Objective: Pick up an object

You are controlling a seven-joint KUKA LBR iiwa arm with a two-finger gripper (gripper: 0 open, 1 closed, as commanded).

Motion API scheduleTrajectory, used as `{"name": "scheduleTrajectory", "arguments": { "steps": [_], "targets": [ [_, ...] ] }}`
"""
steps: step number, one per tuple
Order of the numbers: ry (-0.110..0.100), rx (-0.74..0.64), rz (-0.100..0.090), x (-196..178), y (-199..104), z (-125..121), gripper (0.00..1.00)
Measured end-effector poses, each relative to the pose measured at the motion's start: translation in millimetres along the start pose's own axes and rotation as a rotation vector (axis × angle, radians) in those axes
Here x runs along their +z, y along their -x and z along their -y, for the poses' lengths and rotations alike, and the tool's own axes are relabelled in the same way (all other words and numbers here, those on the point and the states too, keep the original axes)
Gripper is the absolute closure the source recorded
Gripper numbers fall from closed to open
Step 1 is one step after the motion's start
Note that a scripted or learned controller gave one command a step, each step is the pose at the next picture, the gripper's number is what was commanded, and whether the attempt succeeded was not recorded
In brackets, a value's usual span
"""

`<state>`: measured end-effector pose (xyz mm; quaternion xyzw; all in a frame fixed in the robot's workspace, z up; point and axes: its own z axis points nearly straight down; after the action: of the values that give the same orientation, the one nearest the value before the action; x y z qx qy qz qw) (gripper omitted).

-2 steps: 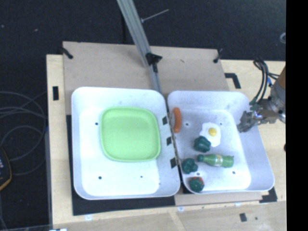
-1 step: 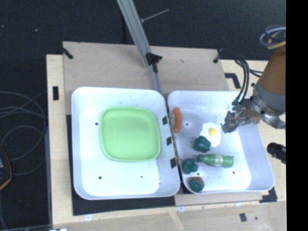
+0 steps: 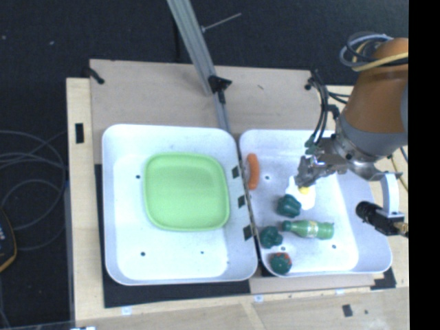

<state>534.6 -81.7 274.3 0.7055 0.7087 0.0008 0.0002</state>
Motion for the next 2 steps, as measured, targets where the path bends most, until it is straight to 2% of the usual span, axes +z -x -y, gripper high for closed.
{"name": "scheduleTrajectory", "arguments": {
  "steps": [2],
  "targets": [
    [-0.002,0.001,0.0,30.0,-98.0,-10.7,1.0]
  ]
}}
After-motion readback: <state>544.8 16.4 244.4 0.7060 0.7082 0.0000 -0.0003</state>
